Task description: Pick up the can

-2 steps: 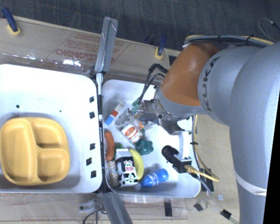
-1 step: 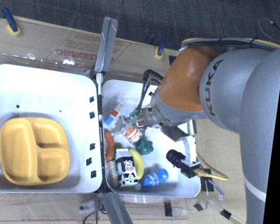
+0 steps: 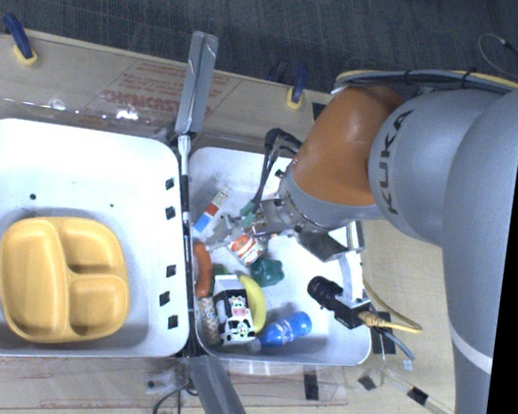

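Across the right side of the view, the grey arm (image 3: pixel 453 170) reaches in, with black letters "KUKA" running down its casing beside the orange band (image 3: pixel 343 146). Below it the surface (image 3: pixel 87 75) is brown board with faint red printing near the top, too pale to read. Two white bins sit on it side by side. The left bin (image 3: pixel 20 151) carries a yellow divided tray (image 3: pixel 63 275). The right bin (image 3: pixel 344 350) is crowded with small things. The hand (image 3: pixel 262 219) hangs under the wrist over the middle of this bin; whether it is wide or narrow cannot be told, as the wrist hides most of it. Just below it lies the can (image 3: pixel 247 246), on its side, small, with a red and white label whose writing is too small to read. Near the can are a dark green object (image 3: pixel 269 271), a banana (image 3: pixel 256 303), a black-and-white carton (image 3: pixel 235 317) patterned like a cow, a blue object (image 3: pixel 286 328) and an orange-red stick shape (image 3: pixel 201 270) along the left wall.
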`<state>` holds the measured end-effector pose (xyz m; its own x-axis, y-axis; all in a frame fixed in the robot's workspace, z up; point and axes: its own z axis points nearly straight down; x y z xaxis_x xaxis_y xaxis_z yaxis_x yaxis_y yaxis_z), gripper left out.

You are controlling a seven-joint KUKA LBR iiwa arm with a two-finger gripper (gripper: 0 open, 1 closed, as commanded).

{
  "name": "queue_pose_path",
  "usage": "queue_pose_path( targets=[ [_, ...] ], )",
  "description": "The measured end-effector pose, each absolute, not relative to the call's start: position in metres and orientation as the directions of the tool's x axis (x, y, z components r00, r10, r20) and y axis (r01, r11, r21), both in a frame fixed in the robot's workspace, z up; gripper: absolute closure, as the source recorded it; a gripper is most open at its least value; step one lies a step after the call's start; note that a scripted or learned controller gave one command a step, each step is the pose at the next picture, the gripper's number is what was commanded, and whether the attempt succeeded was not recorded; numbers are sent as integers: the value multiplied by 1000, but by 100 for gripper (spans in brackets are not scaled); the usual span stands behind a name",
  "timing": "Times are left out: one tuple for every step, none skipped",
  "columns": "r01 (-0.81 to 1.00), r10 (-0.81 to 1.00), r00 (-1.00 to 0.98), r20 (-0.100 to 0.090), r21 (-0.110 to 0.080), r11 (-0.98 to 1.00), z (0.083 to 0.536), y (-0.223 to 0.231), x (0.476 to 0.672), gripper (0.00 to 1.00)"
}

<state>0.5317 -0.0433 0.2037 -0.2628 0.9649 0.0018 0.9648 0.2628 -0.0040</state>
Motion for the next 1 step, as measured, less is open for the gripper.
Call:
queue_pose_path(
  targets=[
    [965, 965, -263, 2, -4, 263, 204, -43, 532, 0]
  ],
)
